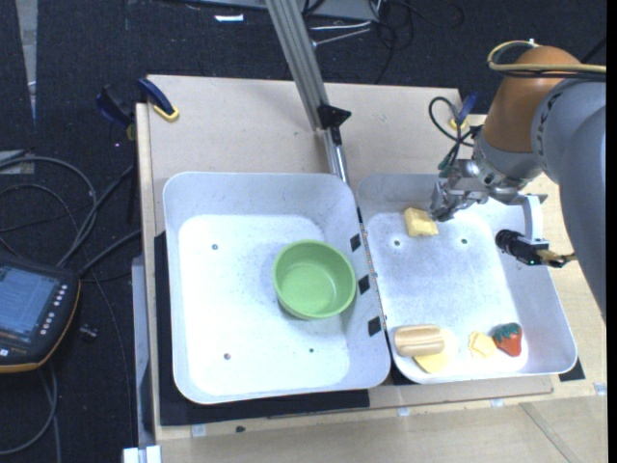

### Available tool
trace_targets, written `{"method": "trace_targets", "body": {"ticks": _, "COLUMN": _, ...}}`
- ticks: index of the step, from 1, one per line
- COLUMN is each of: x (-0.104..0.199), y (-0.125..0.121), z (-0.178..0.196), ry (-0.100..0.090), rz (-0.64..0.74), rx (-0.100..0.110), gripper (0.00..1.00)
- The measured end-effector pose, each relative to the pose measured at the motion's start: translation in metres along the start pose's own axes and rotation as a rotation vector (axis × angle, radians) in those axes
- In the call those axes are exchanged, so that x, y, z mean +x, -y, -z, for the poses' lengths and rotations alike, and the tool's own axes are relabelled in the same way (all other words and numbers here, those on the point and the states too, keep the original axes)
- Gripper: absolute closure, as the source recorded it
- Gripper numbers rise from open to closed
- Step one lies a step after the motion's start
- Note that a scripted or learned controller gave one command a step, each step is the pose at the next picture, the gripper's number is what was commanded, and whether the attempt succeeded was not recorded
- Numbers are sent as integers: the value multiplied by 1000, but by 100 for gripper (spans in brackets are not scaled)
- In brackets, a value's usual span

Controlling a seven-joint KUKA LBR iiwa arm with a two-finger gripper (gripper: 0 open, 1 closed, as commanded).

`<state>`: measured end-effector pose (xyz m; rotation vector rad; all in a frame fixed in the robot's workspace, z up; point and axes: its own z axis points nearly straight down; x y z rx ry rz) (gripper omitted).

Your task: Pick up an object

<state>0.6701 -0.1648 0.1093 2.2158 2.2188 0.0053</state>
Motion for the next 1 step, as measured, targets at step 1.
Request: {"method": "trace_targets", "body": {"ticks": 1, "x": -5, "y": -4, "z": 44, "ry": -1, "rz": -1, "rx": 3, "gripper": 100}}
